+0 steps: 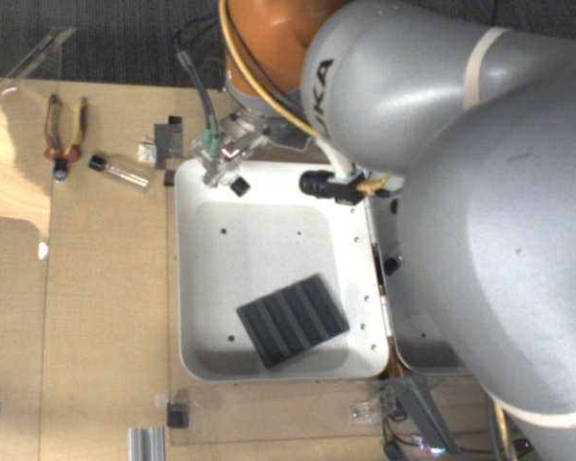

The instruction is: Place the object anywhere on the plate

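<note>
While the arm (442,161) looms over both bins, its jaws hang at the left bin's (197,353) far corner; I cannot tell their state. The ridged black block (293,321) lies untouched near the front wall. Next comes reaching it, then grasping.

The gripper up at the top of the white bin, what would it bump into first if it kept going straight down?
Probably the bin's bare white floor near its back-left corner. The gripper points down there, well away from the ridged dark block. Depth is hard to judge from this view.
</note>
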Motion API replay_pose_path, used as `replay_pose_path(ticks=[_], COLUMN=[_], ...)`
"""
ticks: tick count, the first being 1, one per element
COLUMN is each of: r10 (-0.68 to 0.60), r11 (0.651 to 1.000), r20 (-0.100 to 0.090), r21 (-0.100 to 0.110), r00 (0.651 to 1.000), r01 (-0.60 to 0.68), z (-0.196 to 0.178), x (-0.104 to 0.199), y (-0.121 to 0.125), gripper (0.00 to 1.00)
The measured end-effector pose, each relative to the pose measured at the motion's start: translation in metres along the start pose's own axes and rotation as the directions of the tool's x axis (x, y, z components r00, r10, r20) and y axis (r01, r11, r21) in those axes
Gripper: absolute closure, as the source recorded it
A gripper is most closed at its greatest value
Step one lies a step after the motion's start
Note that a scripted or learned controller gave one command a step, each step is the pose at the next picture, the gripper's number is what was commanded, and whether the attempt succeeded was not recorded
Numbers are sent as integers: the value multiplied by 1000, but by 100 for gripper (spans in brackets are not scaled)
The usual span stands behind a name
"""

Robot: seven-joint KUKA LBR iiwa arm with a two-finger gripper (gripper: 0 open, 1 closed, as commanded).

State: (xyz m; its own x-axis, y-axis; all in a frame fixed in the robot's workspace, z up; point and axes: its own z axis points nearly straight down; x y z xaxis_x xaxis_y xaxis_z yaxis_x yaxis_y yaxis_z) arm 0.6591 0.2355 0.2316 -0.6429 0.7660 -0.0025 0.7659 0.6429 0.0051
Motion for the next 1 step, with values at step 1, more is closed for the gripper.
replay_pose_path(ticks=[1], r10=[-177], r11=[984], r20=[1], r21=[-2], r00=[984], r01=[177], z=[-69], x=[-8], y=[-6], gripper=[100])
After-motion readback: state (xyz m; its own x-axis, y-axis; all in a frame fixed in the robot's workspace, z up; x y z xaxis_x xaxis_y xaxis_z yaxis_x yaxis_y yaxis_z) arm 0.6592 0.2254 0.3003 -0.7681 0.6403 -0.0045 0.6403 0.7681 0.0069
